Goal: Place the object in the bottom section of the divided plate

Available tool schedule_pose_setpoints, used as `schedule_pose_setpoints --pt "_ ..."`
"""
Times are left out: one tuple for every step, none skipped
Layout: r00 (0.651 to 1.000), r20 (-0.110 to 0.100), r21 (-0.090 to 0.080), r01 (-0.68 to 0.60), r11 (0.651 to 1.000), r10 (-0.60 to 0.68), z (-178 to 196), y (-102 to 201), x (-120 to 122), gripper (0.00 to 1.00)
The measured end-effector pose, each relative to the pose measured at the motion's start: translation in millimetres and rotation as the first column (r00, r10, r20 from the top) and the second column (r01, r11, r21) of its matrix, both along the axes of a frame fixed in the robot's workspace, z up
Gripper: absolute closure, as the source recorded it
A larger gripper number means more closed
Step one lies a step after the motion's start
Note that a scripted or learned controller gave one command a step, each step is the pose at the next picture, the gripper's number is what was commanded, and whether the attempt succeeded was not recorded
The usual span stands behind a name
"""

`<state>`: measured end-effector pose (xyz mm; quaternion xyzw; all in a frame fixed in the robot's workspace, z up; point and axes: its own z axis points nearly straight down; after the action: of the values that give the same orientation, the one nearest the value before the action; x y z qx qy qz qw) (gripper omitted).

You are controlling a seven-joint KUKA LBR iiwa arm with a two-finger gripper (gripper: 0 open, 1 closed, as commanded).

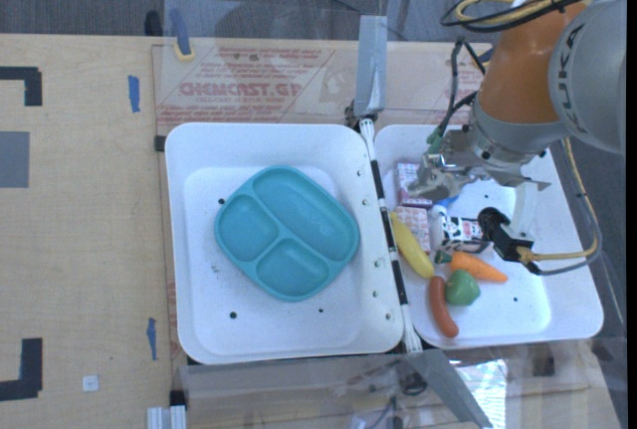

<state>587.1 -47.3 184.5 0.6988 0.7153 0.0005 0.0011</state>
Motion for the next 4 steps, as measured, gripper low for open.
schedule_pose_setpoints --pt "0.988 -0.001 0.000 0.154 0.988 -0.154 9 53 19 1.00" --pt "0.976 -0.001 0.000 0.220 0.976 -0.220 0 123 21 1.00" --pt "0.976 -0.001 0.000 0.219 0.976 -0.219 0 123 21 0.00" --pt "0.976 0.001 0.000 0.216 0.976 -0.216 10 124 22 1.00"
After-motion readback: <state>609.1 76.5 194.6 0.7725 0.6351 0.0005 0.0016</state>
